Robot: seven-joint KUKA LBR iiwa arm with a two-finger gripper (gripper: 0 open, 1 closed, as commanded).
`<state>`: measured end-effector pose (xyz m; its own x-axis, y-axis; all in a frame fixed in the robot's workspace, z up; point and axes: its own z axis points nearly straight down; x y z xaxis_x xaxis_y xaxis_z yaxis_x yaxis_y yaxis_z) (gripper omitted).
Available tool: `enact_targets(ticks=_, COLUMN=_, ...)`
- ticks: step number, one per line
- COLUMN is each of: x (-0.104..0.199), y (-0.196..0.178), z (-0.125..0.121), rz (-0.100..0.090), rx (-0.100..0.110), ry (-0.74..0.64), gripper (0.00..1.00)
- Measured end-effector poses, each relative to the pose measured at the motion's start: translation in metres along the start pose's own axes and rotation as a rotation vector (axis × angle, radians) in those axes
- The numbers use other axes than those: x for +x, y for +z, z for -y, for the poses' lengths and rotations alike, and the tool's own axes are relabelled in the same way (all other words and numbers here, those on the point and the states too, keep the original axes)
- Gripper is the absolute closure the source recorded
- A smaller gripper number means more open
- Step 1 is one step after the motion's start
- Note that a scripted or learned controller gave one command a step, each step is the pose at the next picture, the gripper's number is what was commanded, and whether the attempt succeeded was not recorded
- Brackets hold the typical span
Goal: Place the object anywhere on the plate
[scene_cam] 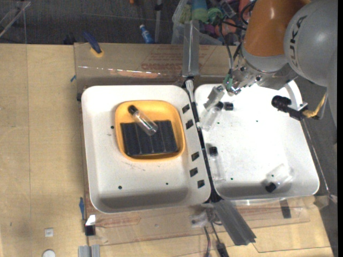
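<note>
The yellow plate (176, 111) sits in the left bin (102, 159). A black ribbed pad (153, 139) lies on the plate. A clear vial with a black cap (142, 119) rests across the pad's upper left corner. My gripper (233, 84) hangs over the far left corner of the right bin (300, 159). Just to its left, by the bin's wall, is another clear vial (215, 95). I cannot tell whether that vial touches the gripper. A third clear vial (209, 116) lies below it, with a small black cap (229, 106) beside it.
In the right bin, one more vial (215, 162) lies along the divider and another (278, 176) sits in the near right corner. The divider (194, 138) with black clips separates the bins. Coloured clutter (214, 4) is stacked behind the bench.
</note>
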<state>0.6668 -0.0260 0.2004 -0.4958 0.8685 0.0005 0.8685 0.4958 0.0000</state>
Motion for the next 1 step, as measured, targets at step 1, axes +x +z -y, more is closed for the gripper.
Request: enact_targets(ticks=1, x=-0.0275, y=-0.0046, z=0.0151, rz=0.004, rx=-0.004, ry=-0.083, gripper=0.00)
